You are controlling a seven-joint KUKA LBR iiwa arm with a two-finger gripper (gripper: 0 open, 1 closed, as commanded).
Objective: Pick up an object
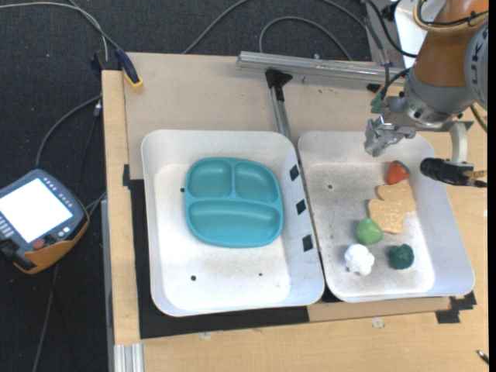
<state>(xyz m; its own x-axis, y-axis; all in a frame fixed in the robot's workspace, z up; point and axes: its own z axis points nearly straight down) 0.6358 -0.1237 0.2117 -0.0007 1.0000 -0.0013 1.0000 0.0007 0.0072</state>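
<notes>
My gripper [377, 141] hangs over the far edge of the right bin [341, 208], with nothing visible between its fingers. Just right of it and a little nearer lies a small red-orange piece [397, 173]. Below that sit two tan bread-like pieces [393, 206], a light green ball [369, 231], a white lumpy object [359, 259] and a dark green object [401, 256], all in the right half of the right bin.
The left bin [167, 231] holds a teal divided plate [232, 201]. A metal bar [310, 64] runs along the bench behind the bins. A handheld pendant [35, 219] lies on the floor at far left.
</notes>
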